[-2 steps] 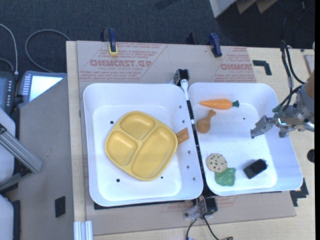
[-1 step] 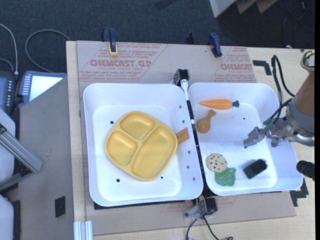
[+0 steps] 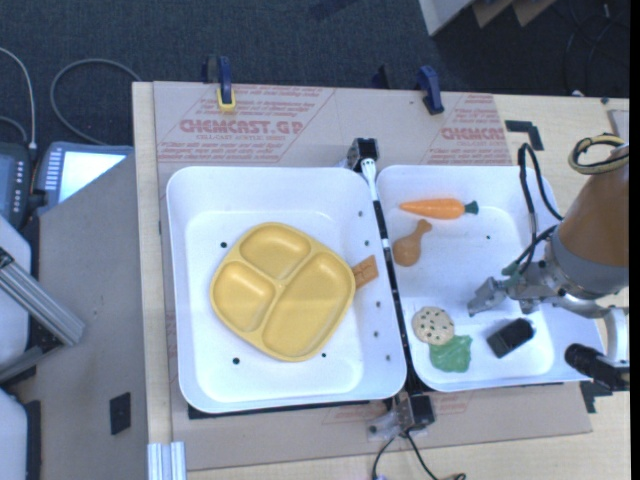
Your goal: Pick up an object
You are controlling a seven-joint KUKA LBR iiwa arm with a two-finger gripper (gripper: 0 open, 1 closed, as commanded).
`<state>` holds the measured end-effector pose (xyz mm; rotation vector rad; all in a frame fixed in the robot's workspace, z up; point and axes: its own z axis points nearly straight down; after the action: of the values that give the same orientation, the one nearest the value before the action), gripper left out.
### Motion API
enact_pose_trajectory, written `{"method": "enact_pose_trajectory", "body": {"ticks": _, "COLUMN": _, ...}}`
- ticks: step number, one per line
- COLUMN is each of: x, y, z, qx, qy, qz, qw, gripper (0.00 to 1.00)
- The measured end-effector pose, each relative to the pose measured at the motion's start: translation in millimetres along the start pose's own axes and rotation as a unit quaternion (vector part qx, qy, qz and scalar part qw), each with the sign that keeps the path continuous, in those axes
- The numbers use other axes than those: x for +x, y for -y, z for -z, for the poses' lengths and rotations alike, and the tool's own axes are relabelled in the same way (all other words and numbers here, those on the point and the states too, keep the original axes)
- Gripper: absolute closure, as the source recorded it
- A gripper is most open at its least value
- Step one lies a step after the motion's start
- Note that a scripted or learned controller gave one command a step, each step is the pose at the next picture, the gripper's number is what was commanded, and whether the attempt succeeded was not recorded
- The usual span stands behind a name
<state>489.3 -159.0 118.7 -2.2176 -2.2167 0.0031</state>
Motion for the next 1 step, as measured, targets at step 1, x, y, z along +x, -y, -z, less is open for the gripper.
{"method": "enact_pose_trajectory", "body": {"ticks": 1, "x": -0.9, "y": -1.3, "z": 13.4, "qx": -0.004, "qy": 0.002, "qz": 0.0, "qw": 1.0, "gripper": 1.0}}
